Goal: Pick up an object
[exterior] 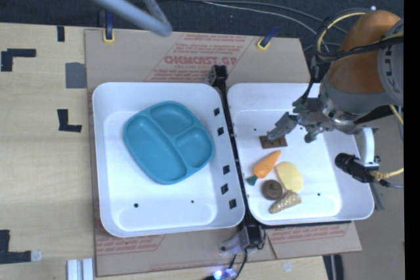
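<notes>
A: Gripper [282, 135] first — state & loc?

B: Over the right bin [341, 203], upper-middle part. Two dark fingers reach out to camera-left; whether they're apart or together, can't tell from this angle. Nothing visible between them. Small brown flat piece [273, 141] sits right at the tips, touching or just under, can't say which.

A: Arm?

B: Grey KUKA arm [357, 98] w/ orange band [369, 33], to the gripper's camera-right, over the bin's right edge.

A: Pickable items, rel. to gripper?

B: All nearer the camera than the gripper, same bin. Toy carrot [266, 164], orange w/ green tip, just below the fingertips, lying at a slant. Pale yellow rounded item [289, 176], poss. a toy potato or lemon, beside the carrot's camera-right. Brown round item [272, 189] below the carrot, touching the yellow one. Tan speckled piece [286, 202], farthest from the gripper, at the bin's near wall.

A: Other bin?

B: Left bin [115, 206], well to the gripper's camera-left past the divider. Holds one blue compartment plate [168, 141], three sections, lying flat and turned at an angle.
</notes>
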Controlling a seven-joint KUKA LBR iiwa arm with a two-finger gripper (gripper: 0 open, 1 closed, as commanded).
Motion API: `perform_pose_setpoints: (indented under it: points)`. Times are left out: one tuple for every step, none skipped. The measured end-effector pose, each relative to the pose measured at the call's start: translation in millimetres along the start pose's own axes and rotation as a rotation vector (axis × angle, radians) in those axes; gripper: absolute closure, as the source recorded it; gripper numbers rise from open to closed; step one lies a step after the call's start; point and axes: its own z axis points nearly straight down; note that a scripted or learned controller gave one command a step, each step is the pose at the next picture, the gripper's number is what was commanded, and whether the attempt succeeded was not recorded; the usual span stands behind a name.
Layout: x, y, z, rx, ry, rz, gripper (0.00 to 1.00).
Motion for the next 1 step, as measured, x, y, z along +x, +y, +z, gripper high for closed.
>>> perform_pose_setpoints:
  points:
    - [0.4, 2.7, -7.4, -0.014, -0.002, -0.004, 0.0]
